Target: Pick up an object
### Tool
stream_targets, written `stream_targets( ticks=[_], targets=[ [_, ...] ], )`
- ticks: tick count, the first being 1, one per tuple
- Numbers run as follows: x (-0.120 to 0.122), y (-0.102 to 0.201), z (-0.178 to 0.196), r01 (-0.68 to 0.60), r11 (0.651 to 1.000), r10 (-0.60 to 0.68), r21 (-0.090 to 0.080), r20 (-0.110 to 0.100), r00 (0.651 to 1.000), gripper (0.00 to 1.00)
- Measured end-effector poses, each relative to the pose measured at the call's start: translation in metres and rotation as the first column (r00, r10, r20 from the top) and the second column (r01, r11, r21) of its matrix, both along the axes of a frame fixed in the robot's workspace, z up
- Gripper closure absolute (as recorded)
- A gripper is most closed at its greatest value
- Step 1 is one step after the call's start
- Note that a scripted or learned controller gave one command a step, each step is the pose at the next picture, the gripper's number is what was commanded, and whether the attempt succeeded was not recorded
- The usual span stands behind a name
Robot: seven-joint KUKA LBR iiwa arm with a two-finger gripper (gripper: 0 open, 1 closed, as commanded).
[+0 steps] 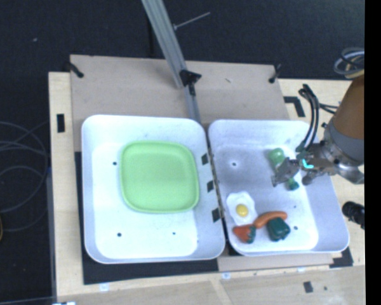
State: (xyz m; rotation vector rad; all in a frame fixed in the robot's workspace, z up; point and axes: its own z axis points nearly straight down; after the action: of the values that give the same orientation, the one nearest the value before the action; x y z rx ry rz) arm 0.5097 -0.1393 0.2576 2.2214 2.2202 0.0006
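Gripper (287,176) hovers right of centre by the green object (277,155) — grip state unclear; centre over it, then descend straight.

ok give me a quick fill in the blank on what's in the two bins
1. The green plate lies in the ____ bin.
2. The toy fried egg lies in the ____ bin, near the divider.
3. The gripper is over the right bin, next to a small ____ object.
4. The plate's colour is ____.

Missing words: left; right; green; green
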Motion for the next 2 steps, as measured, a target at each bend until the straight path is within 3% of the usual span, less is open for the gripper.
stream_targets(
  ticks=[1, 2],
  targets=[
    [0.0, 0.0, 0.0, 0.0, 1.0, 0.0, 0.0, 0.0, 1.0, 0.0],
    [-0.003, -0.001, -0.042, 0.0, 1.0, 0.0, 0.0, -0.004, 1.0, 0.0]
  ],
)
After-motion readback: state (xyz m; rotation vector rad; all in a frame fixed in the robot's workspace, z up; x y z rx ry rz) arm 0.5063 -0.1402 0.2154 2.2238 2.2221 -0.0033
